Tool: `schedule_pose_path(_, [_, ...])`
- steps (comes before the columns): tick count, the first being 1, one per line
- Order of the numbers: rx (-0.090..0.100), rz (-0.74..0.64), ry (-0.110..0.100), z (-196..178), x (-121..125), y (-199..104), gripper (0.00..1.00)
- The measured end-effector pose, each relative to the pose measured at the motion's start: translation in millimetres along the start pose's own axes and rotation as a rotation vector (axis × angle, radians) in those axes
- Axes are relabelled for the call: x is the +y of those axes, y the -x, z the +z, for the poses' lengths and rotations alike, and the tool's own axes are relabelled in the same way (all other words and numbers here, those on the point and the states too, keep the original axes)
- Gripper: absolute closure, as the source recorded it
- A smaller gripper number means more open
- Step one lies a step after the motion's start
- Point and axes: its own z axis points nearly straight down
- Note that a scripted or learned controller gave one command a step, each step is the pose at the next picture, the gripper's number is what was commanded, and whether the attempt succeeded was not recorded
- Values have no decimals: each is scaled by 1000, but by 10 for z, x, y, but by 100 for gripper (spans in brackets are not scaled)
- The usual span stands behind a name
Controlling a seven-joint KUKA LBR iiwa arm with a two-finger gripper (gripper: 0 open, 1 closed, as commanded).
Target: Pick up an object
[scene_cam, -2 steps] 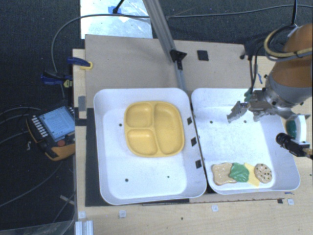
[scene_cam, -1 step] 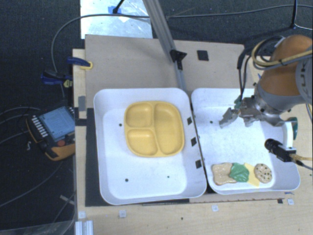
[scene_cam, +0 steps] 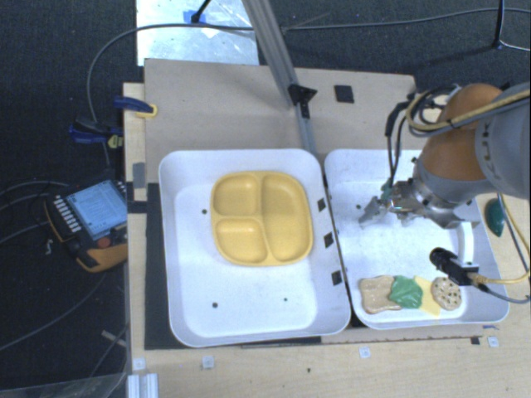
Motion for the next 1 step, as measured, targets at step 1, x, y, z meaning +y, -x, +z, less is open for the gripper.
schedule_pose_path(1, [-1,1,7,427,22,0,0])
